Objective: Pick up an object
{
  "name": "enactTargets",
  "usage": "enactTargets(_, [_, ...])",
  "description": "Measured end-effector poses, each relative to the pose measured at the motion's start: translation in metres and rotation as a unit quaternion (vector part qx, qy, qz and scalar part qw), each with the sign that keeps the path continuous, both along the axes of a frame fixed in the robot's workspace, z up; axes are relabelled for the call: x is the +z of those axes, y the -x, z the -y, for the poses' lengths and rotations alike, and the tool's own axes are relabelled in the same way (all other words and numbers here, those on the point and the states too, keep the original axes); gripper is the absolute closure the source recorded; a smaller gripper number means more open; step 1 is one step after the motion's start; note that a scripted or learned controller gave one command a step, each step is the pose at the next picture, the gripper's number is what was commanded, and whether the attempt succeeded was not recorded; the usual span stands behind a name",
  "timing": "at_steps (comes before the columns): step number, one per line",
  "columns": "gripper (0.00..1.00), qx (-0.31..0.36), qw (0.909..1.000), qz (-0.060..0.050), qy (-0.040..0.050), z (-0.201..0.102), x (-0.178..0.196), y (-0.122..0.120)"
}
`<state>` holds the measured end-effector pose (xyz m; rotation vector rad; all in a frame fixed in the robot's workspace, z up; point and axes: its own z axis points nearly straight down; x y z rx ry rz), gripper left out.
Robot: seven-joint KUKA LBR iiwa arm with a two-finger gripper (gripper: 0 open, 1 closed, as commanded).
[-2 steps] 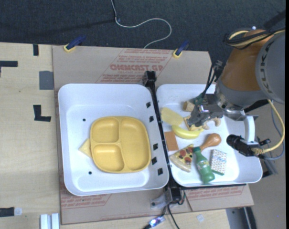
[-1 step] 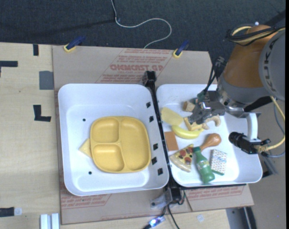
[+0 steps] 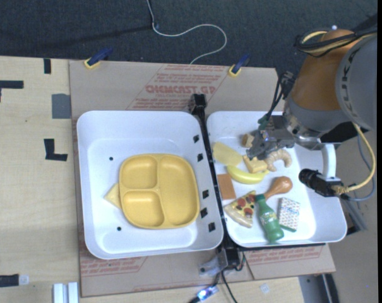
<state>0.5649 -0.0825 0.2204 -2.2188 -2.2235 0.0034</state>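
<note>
My gripper (image 3: 261,147) hangs low over the upper middle of the right bin (image 3: 323,229), directly above a pile of small tan pieces (image 3: 257,165) and a curved beige piece (image 3: 280,159). Just below lie a yellow banana (image 3: 244,175) and a pale yellow wedge (image 3: 223,153). Further down sit a brown drumstick (image 3: 277,185), an orange-brown square (image 3: 226,186), a pizza slice (image 3: 241,209), a green bottle (image 3: 269,219) and a patterned white packet (image 3: 288,212). The arm's wrist hides the fingertips.
The left bin (image 3: 96,137) holds a yellow divided plate (image 3: 158,190) with a yellow piece under its left edge. A black divider clip (image 3: 198,103) sits between the bins. The arm body and its cables (image 3: 333,74) crowd the right side.
</note>
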Motion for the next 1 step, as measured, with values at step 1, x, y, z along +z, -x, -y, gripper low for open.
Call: enactTargets(1, [1.00,-0.001,1.0000,0.000,0.0001,-0.0035,-0.0046,0.0047])
